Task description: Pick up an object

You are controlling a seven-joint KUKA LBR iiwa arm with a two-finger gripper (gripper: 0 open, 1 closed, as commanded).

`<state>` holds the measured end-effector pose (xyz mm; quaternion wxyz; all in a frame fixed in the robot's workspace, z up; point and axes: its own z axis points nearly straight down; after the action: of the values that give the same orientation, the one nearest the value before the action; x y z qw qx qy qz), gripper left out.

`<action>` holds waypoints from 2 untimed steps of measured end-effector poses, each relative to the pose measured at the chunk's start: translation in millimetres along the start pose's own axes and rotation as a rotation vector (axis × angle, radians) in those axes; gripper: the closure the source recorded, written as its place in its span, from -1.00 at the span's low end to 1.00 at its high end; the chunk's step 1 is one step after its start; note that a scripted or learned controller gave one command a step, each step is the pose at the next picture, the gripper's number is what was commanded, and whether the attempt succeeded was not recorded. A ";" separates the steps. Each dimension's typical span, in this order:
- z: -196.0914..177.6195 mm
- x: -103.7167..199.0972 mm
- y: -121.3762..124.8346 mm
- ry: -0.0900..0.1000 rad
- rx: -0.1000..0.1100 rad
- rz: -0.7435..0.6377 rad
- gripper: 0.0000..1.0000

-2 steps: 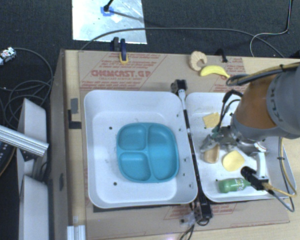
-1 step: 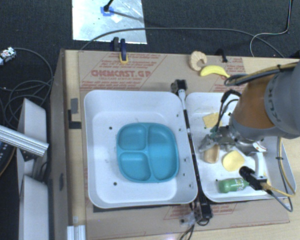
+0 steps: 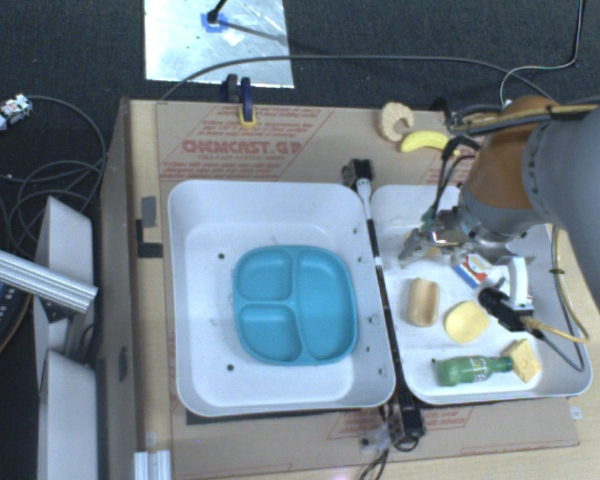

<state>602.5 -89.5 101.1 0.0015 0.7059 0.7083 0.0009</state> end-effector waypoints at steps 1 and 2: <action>16.9 -2.1 -37.9 0.001 0.003 0.002 -1.00; 16.8 4.9 -44.6 0.001 0.003 0.002 -1.00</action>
<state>557.9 -84.8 84.2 0.0001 0.7066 0.7076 0.0002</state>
